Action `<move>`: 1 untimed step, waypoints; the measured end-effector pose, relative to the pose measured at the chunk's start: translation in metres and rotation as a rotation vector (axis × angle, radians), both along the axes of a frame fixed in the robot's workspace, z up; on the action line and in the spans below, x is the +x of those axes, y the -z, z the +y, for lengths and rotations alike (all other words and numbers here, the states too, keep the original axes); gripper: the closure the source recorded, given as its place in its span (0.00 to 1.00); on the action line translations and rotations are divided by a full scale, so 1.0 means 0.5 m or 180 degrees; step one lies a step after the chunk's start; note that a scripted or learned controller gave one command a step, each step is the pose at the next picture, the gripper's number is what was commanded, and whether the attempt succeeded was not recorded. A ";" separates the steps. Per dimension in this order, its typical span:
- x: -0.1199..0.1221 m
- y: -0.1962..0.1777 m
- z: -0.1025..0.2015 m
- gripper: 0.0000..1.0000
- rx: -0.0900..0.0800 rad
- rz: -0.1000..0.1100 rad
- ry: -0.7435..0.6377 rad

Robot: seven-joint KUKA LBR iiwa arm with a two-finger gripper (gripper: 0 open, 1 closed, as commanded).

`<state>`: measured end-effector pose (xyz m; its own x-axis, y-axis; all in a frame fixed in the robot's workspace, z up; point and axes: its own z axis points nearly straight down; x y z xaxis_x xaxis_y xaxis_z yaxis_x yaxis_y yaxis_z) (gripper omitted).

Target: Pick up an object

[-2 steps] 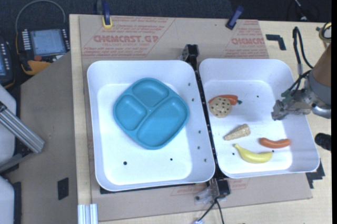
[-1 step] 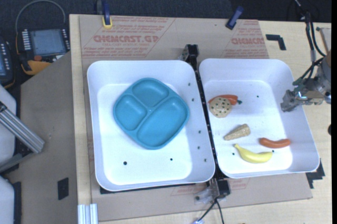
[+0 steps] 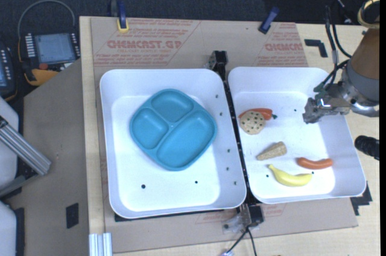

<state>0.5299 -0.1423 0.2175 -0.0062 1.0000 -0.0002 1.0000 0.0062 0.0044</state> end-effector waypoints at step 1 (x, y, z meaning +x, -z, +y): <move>0.041 0.015 0.089 1.00 0.0002 0.0006 0.0001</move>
<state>0.5502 -0.0978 0.2099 -0.0059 1.0000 0.0003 1.0000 0.0059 0.0026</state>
